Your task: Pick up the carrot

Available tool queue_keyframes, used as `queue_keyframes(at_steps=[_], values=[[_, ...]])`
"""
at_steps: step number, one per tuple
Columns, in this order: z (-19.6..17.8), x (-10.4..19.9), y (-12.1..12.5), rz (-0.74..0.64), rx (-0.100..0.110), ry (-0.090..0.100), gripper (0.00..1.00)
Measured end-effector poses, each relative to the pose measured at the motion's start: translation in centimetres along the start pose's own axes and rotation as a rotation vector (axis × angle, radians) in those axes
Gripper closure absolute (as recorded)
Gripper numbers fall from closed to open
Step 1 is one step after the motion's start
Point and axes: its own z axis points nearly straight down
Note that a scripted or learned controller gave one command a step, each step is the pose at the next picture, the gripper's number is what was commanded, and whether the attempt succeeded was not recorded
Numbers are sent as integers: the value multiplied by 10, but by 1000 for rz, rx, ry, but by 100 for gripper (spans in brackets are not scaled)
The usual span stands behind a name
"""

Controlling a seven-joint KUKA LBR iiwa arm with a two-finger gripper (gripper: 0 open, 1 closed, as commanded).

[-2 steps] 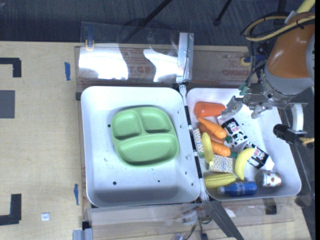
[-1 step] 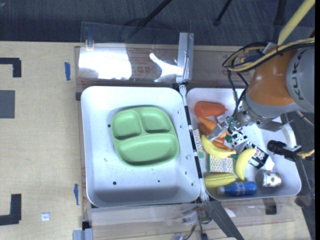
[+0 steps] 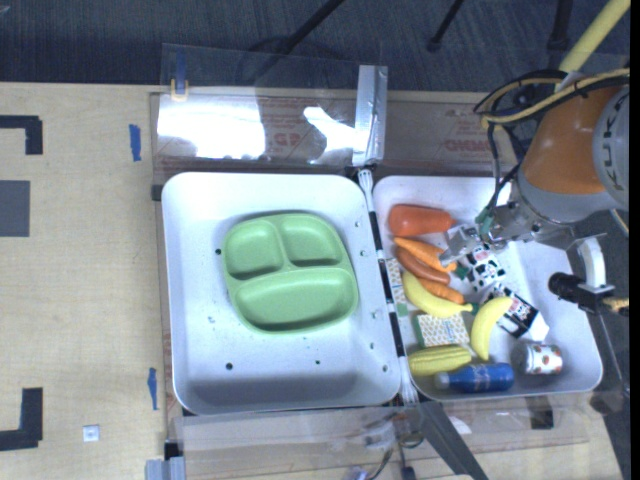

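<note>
The carrot is a long orange piece lying at a slant in the left half of the right bin. A second slim orange piece lies just below it, and a fatter orange-red piece just above. My gripper hangs over the middle of the right bin, close to the carrot's right end, with the grey and orange arm behind it. The wrist hides the fingertips.
The left bin holds a green divided plate. The right bin also holds two bananas, a corn cob, a blue bottle, a small can, a black-and-white toy and a small box.
</note>
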Motion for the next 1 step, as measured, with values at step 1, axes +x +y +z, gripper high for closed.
queue_keyframes(at_steps=[1], values=[[-58,27,85,-106,0,0,0]])
